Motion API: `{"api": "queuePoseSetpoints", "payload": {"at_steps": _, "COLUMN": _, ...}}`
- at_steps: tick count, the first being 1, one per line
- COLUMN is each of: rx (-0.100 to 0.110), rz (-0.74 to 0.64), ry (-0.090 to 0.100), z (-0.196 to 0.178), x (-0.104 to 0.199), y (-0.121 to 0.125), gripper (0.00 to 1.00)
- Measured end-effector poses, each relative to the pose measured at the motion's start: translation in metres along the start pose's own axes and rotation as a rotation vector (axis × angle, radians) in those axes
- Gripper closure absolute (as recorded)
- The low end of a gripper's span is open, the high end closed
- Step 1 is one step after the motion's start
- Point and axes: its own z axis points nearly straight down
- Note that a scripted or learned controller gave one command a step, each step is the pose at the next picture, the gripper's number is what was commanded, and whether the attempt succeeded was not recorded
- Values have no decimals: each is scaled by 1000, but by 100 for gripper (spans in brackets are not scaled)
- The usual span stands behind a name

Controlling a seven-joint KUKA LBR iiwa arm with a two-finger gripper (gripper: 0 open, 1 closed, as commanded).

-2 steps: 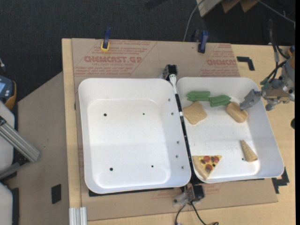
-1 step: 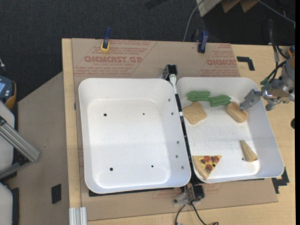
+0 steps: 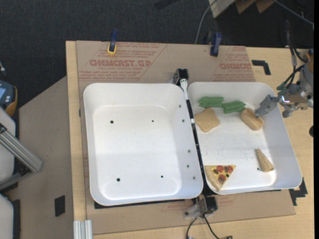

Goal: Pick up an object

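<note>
Camera view puts your gripper (image 3: 266, 106) at the right of the frame, over the upper right corner of the right bin (image 3: 281, 180), with the arm (image 3: 299, 91) coming in from the frame's right edge. At this size you cannot tell how far the hand is open, and nothing is visibly held in it, so treat it as carrying nothing.

Your nearest candidate is the tan bread roll (image 3: 251, 119), lying just below and left of the gripper tip, close enough that the two may be touching. Two green pieces (image 3: 222, 104) lie in a row further left along the upper part of the bin, a toast-shaped piece (image 3: 207, 119) sits near the divider, a pizza slice (image 3: 221, 175) rests in the lower left corner, and a tan cone (image 3: 264, 161) lies toward the lower right. The left bin (image 3: 94, 133) holds no objects.

For a clean pick, centre over the roll rather than its edge, since an off-centre closure would likely push it away. Line the fingers across its short axis, descend straight, and check it lifts with you.
</note>
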Motion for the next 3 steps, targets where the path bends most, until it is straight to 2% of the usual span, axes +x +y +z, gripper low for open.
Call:
{"api": "queuePoseSetpoints", "payload": {"at_steps": 2, "rx": 0, "rz": 0, "ry": 0, "z": 0, "x": 0, "y": 0, "gripper": 0}}
{"api": "queuePoseSetpoints", "payload": {"at_steps": 3, "rx": 7, "rz": -2, "ry": 6, "z": -25, "x": 56, "y": -81, "gripper": 0}}
